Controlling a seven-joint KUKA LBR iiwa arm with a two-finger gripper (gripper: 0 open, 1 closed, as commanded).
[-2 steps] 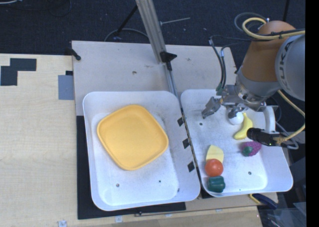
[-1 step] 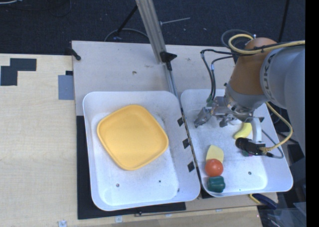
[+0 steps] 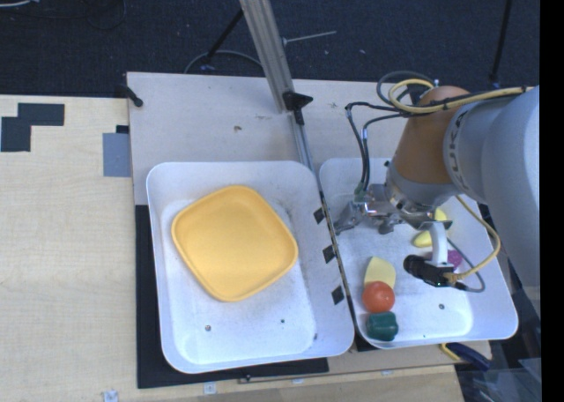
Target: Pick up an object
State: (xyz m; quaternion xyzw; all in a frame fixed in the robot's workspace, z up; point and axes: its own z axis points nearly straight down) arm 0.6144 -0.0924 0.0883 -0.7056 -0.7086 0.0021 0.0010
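From my seat I see the grey arm with its orange band (image 3: pixel 423 140) reaching in over the right shallow white plastic bin (image 3: pixel 493 316). The gripper (image 3: pixel 388 212) hangs above that bin's upper part, metal linkage and cables crowded round it. I cannot tell whether the jaws are released or clenched, and I see nothing between them.

Toward the near left of the right bin lies a short line of small smooth items. A pale yellow wedge-shaped piece (image 3: pixel 380 271) is farthest back, its long axis running roughly front to back in the view. Just in front of it, and touching it, is a round, glossy red-orange ball-like object (image 3: pixel 379 296). Against the near rim is a dark green rounded lump (image 3: pixel 382 328), touching the red one.

Beside the gripper on the right I can see a second yellow piece (image 3: pixel 426 237), partly hidden, and a small magenta item (image 3: pixel 454 258) by a black cable end.

The left white bin (image 3: pixel 176 330) holds a matte yellow-orange square plastic plate with rounded corners (image 3: pixel 233 241), lying flat, its corners turned diamond-wise to the bin's walls. Both bins rest on the pale worktop (image 3: pixel 211 118).
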